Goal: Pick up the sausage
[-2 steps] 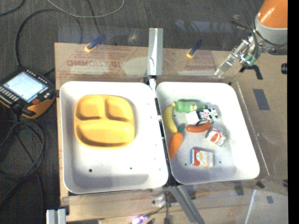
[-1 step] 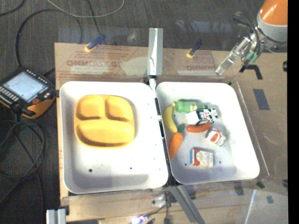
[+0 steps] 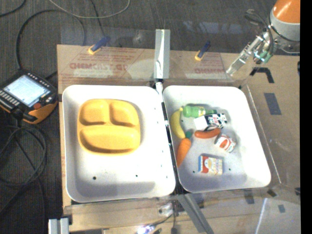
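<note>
Sausage (image 3: 207, 133) lies mid right bin (image 3: 253, 145), touching a white carton (image 3: 201, 123) whose edge partly covers it. Gripper (image 3: 240, 65) hovers beyond that bin's far right corner, blurred; whether it is released or clenched cannot be told.

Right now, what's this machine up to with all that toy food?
A robot arm is meant to pick up the sausage, which lies in the right bin among a banana, a carrot and small cartons. Its gripper hangs above the bench beyond that bin's far right corner, well away from the sausage, holding nothing. The left bin holds a yellow tray.
</note>
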Controlling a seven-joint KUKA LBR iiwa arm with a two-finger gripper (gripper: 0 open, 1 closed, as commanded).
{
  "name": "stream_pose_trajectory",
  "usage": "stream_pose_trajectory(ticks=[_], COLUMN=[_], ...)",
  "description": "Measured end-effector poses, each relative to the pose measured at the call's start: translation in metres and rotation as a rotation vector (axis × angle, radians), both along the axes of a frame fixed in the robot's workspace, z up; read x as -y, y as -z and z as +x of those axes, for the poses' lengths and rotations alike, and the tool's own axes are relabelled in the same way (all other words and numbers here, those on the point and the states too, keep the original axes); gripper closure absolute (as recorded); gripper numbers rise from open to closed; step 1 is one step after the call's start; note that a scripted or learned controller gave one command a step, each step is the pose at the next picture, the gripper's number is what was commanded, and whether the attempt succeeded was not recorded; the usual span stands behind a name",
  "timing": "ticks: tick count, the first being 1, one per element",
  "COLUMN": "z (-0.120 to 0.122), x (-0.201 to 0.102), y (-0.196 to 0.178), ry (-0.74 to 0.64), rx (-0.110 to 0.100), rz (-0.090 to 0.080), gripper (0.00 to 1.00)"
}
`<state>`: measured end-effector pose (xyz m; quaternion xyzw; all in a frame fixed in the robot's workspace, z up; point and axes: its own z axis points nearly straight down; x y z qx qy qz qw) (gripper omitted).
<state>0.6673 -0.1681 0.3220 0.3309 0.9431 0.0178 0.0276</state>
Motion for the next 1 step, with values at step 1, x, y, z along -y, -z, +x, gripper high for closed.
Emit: stream_pose_trajectory(ticks=[1], z=[0.0010], x=[-0.0001], y=[-0.0100], ry=[0.000], rx=[0.005], rz=[0.000], gripper=[1.00])
